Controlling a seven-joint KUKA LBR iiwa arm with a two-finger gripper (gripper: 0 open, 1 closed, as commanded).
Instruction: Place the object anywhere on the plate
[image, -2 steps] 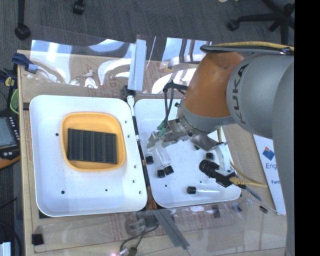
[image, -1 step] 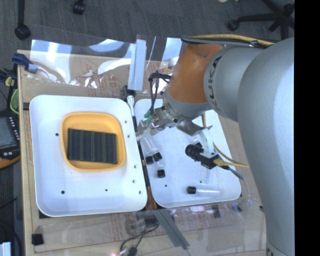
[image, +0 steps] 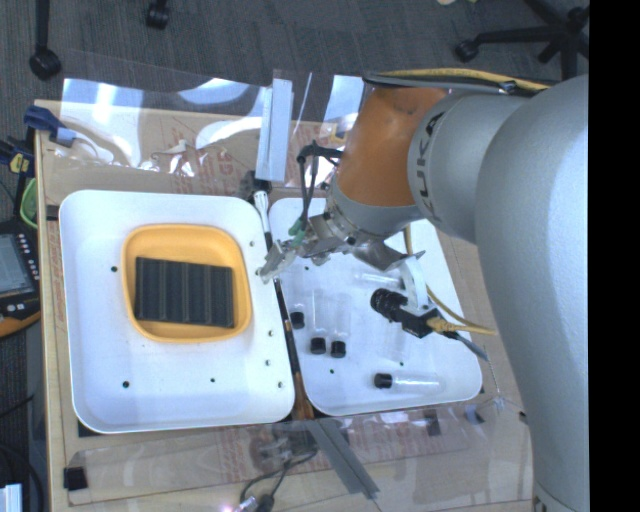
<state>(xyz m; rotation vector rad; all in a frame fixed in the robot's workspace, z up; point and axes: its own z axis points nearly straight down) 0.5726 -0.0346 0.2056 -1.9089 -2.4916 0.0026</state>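
Note:
A yellow plate (image: 185, 285) with a dark ridged centre lies in the left white bin (image: 100, 380). Several small clear tubes with black caps lie in the right white bin (image: 455, 385): one tube (image: 405, 381) near the front, two black caps (image: 327, 347) side by side in the middle, and another small piece (image: 297, 320) by the left wall. My gripper (image: 272, 264) hangs over the divide between the two bins, just right of the plate's right edge. Nothing clearly shows in its grasp.
The grey arm with its orange band (image: 385, 150) covers the back and right of the right bin. A black connector with a yellow cable (image: 400, 308) hangs over that bin. A clear panel (image: 272, 130) stands behind the bins, and clutter (image: 15, 270) sits at the bench's left edge.

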